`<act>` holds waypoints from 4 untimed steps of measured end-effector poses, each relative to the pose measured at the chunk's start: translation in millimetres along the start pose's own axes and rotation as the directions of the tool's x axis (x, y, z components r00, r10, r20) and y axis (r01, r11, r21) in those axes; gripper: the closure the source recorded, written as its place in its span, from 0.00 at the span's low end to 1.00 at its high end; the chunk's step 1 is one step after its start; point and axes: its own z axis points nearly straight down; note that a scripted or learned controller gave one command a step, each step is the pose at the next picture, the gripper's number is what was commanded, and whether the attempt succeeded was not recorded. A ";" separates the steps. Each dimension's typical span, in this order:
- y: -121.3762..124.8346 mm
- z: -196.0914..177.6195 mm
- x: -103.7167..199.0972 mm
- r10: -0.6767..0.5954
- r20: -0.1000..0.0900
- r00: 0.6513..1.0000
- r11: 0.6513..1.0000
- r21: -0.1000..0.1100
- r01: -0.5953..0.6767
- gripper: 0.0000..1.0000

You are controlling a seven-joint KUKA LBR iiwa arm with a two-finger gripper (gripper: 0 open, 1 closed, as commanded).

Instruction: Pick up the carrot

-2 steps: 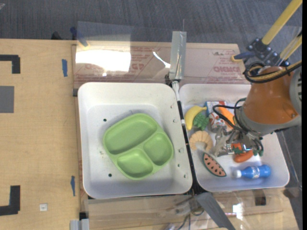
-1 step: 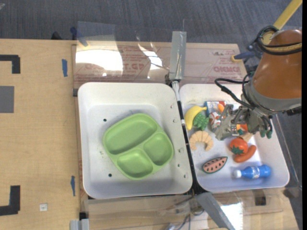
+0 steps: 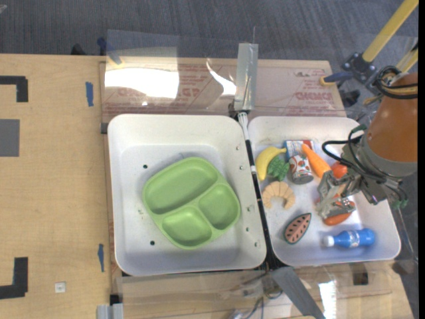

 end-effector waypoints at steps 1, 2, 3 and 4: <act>-21.6 93.9 -65.4 -0.072 0.010 0.997 0.997 0.006 0.072 1.00; -20.4 85.2 -66.4 -0.072 0.013 0.997 0.997 0.005 0.072 1.00; -20.5 74.0 -68.6 -0.071 0.020 0.997 0.997 0.008 0.071 1.00; 69.0 1.8 -83.9 0.025 0.015 1.000 1.000 0.001 -0.025 1.00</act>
